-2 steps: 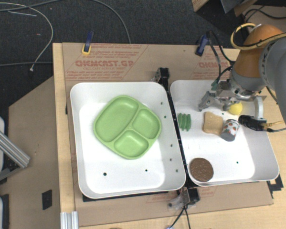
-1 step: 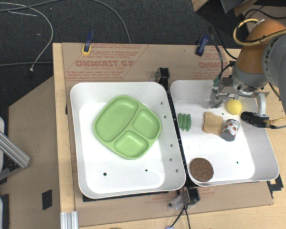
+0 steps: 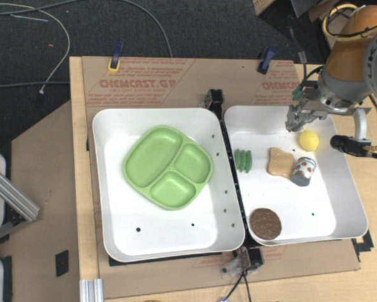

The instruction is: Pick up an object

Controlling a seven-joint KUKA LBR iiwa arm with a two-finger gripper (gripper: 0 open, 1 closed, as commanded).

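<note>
1 fixed overhead camera
It looks down at a slant on the counter [image 3: 175, 74] and both bins.

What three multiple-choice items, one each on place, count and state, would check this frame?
1. Where does the green divided plate lie?
A. left bin
B. right bin
C. on the cardboard

2. How many compartments does the plate have?
A. two
B. three
C. five

3. What is the gripper doing?
A. resting on the plate
B. lifting the brown disc
C. hanging above the right bin beside the yellow ball

Answers:
1. A, it lies within the left bin.
2. B, three hollows show.
3. C, it hangs just up-left of the ball; nothing shows between its fingers.
</note>
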